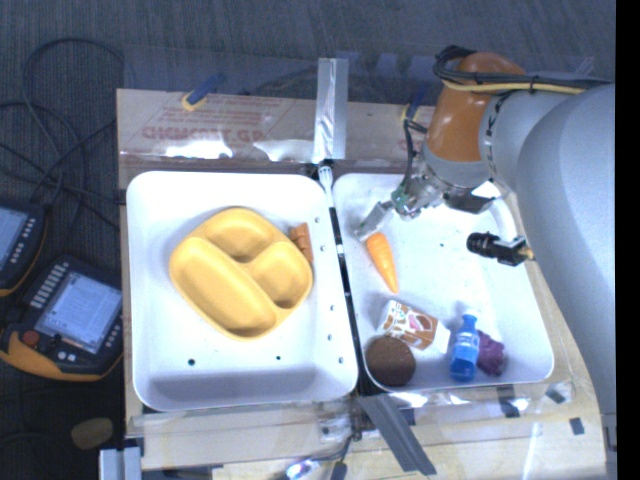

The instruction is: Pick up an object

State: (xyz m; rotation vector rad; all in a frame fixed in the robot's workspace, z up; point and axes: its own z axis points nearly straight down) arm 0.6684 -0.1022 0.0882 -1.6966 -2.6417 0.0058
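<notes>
My gripper (378, 218) reaches into the back left part of the right bin (530, 308), pointing down and to the left. Its tip hangs just behind the thick end of an orange carrot (382, 259), which lies on the bin floor; I cannot tell if they touch. Toward the bin's front lie a small printed carton (410, 326), a brown ball (390, 361), a blue bottle (464, 348) and a purple lump (489, 354). Nothing shows in the gripper's grasp.
The left bin (170, 368) holds a large yellow bread-shaped object (238, 270), with a small orange piece (301, 238) at its right side. A raised divider (340, 268) separates the bins. The arm's grey body (570, 198) covers the right bin's far right side.
</notes>
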